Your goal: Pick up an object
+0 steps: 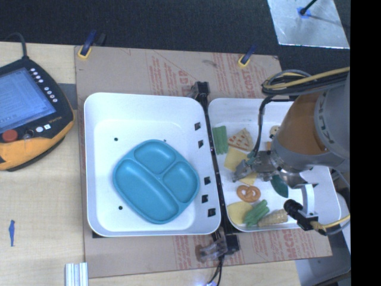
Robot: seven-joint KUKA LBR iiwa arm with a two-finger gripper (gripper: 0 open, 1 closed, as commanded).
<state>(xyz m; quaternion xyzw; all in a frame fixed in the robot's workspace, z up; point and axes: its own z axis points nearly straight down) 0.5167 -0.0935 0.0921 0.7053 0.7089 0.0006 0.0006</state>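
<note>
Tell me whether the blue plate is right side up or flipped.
Right side up: the blue plate in the left bin shows its three hollow sections facing up.

Red print runs across the cardboard sheet (178,70) under the bins, repeated along its top strip and bottom edge, but it's upside down or slanted and too blurred to read. The teach pendant (27,115) at left has a lit blue screen (21,103) with rows of lines, none legible. No readable labels or numbers on anything else in frame.
</note>
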